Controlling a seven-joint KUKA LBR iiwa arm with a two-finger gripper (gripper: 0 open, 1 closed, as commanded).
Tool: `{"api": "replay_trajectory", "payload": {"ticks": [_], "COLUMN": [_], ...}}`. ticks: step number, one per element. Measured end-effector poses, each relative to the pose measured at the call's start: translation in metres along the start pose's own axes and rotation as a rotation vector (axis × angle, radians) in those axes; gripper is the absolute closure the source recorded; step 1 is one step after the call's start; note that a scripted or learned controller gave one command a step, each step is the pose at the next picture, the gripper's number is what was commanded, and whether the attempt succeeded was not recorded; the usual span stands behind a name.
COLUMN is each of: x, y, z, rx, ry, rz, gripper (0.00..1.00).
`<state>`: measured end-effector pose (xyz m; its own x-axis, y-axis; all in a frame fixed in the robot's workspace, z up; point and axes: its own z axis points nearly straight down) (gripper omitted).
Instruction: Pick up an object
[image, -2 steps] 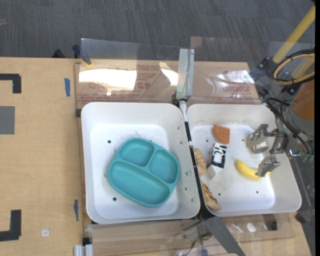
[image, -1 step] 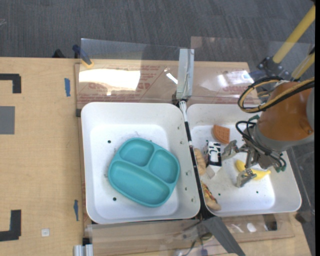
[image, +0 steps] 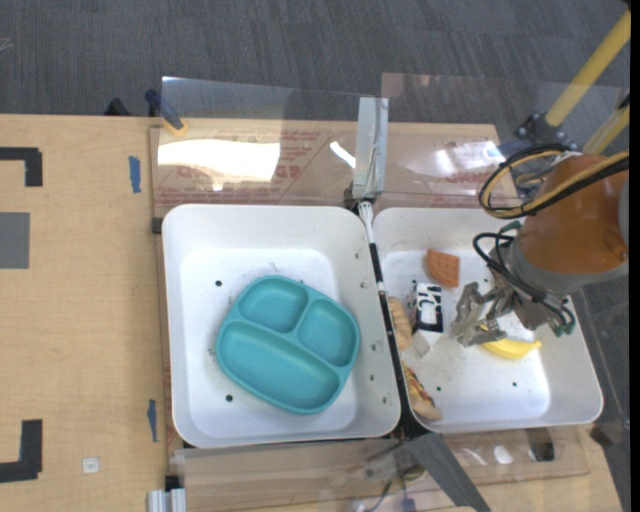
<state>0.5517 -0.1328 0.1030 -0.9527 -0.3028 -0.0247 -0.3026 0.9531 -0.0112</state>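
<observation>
The claw (image: 478, 322) is seen low in the right bin (image: 575, 400), right of frame — whether spread or closed cannot be told. A banana (image: 512, 348) lies just beside it, ungrasped; centring over it is judged next.

The left bin (image: 190, 250) was mostly taken up by a big teal plate (image: 288, 343), with bare floor around it at 12 o'clock. In the right bin (image: 570, 395), bread (image: 401, 322), a black and white box (image: 429, 306) and an orange piece (image: 442, 266) crowded the 9 o'clock wall. The gripper (image: 478, 322) and a banana (image: 511, 348) sat mid-bin. The floor at 6 o'clock lay open.
</observation>
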Motion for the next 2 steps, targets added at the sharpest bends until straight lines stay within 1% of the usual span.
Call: {"api": "replay_trajectory", "payload": {"ticks": [1,2], "x": [-0.016,0.048], "y": [-0.06,-0.081], "z": [-0.108,-0.155], "rx": [-0.002,-0.013], "ry": [0.011,0.013], "rz": [0.002,-0.651], "gripper": [1.0,1.0]}}
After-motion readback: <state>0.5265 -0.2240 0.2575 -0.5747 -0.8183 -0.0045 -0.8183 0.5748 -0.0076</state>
